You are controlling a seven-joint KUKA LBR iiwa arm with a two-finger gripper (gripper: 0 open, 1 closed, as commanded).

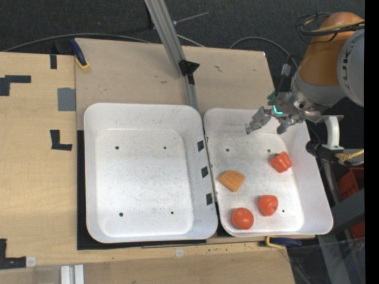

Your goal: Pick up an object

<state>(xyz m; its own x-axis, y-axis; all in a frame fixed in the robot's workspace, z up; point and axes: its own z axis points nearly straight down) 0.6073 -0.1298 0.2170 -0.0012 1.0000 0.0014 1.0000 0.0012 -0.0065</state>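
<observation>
Currently, the gripper (272,122) is held above the far end of the right bin (314,218), fingers spread and grasping nothing, presumably poised for a descent. Four toy foods are left nearer: red pepper (281,161), waffle (231,180), two tomatoes (242,218).

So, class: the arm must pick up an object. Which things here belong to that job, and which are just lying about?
Belong to the job:
- gripper
- orange wedge
- three red pieces
- right bin

Lying about:
- left bin
- metal pole
- blue clamp
</observation>
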